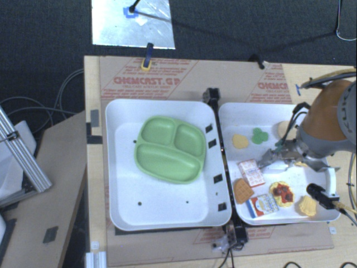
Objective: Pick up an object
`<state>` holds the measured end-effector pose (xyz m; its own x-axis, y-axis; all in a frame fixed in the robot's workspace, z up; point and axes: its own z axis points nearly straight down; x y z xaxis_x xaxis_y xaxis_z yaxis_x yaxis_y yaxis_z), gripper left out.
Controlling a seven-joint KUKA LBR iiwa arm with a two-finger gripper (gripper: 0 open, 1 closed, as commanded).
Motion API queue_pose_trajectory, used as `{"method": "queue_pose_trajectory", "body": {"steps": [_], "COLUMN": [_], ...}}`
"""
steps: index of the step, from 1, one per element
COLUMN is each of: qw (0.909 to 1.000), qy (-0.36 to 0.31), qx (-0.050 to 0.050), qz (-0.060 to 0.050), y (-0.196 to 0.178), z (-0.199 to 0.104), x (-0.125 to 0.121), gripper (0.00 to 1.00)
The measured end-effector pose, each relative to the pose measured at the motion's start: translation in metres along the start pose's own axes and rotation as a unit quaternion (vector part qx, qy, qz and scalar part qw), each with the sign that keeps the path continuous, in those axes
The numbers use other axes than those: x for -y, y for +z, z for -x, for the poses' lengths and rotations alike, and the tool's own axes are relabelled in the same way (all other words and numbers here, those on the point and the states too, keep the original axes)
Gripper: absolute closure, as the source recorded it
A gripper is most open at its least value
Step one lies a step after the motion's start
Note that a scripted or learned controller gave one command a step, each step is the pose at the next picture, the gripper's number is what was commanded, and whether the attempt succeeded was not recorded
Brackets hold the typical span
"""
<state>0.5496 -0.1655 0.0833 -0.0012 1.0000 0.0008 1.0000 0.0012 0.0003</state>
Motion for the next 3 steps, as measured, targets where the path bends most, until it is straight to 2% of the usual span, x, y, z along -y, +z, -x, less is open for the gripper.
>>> {"method": "queue_pose_trajectory", "body": {"steps": [1,2,3], "qw": [1.0,1.0,1.0], "qy": [0.0,0.0,-0.001], "qx": [0.001,0.001,0.001], "qz": [0.001,0.002,0.003], "y": [-0.012,-0.056,-0.119], "z": [0.001,0.004,0.008], "x": [-0.001,-0.001,0.0], "gripper": [1.0,1.0,1.0]}}
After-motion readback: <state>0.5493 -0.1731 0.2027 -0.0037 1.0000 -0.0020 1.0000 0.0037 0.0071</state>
